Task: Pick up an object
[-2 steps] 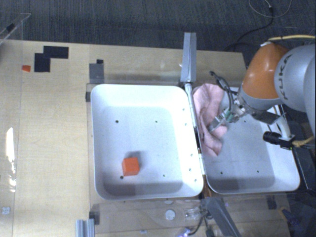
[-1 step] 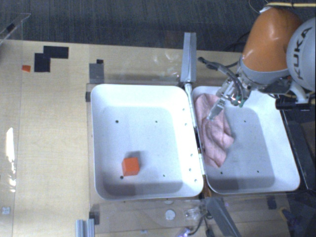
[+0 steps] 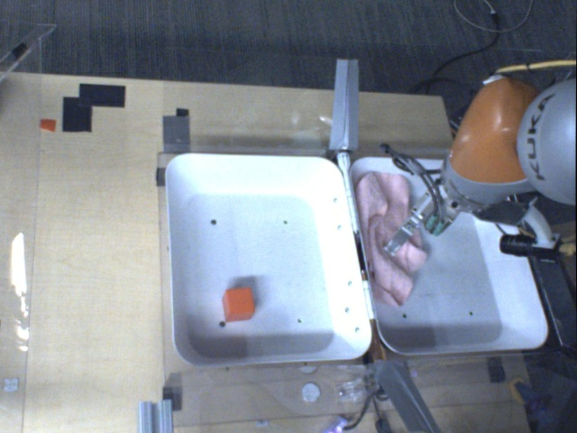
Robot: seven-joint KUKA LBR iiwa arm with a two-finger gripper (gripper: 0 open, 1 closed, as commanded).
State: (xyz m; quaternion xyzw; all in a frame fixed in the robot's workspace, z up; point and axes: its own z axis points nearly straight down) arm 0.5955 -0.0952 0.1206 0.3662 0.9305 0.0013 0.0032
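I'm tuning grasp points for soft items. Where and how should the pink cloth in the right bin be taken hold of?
Grip a raised fold near the middle of the pink cloth, coming straight down from above. It lies crumpled along the left wall of the right bin, so a side approach from the left is probably blocked, while its ridges give something to pinch. The gripper is already over it.

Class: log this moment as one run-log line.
arm: over right bin | gripper: on pink cloth | orange block: left bin
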